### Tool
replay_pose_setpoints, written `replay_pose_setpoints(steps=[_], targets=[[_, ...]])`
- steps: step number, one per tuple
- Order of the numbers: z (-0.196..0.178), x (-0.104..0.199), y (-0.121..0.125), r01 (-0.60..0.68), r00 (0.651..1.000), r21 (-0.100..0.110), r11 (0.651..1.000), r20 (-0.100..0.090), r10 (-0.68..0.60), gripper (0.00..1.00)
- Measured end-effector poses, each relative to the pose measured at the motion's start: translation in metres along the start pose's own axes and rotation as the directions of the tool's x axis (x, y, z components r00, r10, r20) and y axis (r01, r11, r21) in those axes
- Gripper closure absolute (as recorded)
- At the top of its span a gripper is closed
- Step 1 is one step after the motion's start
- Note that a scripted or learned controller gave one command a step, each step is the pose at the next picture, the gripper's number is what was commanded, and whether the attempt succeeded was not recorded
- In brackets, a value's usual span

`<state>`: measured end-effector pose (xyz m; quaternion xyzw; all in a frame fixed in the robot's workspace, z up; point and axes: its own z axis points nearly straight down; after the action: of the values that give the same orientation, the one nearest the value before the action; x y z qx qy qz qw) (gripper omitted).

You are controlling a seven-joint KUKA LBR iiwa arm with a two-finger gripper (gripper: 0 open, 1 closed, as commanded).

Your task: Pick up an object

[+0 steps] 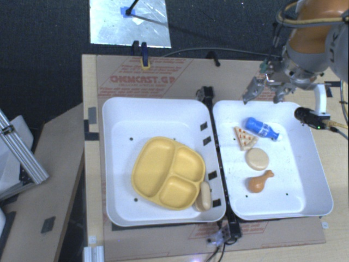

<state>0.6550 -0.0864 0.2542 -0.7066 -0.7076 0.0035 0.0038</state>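
A robotics lab or test cell is shown. A bench (65, 146) covered with printed cardboard is set on dark carpet, and two shallow white bins (117, 119) are clamped side by side on it with black clips. A grey and orange industrial arm (316, 21) is mounted at the right, with cables trailing across the cardboard. A sheet of shiny foil (128, 15) is laid on the carpet behind, and an aluminium frame rail (22, 152) is seen at the left. Toy food (256, 159) is placed in one bin.

A tan bench (65, 146) carried a printed cardboard sheet (158, 75). Two shallow white bins sat on it, touching: left bin (117, 119), right bin (311, 168).
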Motion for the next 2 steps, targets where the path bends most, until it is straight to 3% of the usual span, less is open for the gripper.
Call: replay_pose_setpoints(steps=[1,2], targets=[[-0.008,0.000,0.002,0.002,1.000,-0.012,1.000,0.001,-0.002,0.00],[0.034,0.000,0.001,0.001,1.000,-0.009,1.000,0.001,-0.001,0.00]])
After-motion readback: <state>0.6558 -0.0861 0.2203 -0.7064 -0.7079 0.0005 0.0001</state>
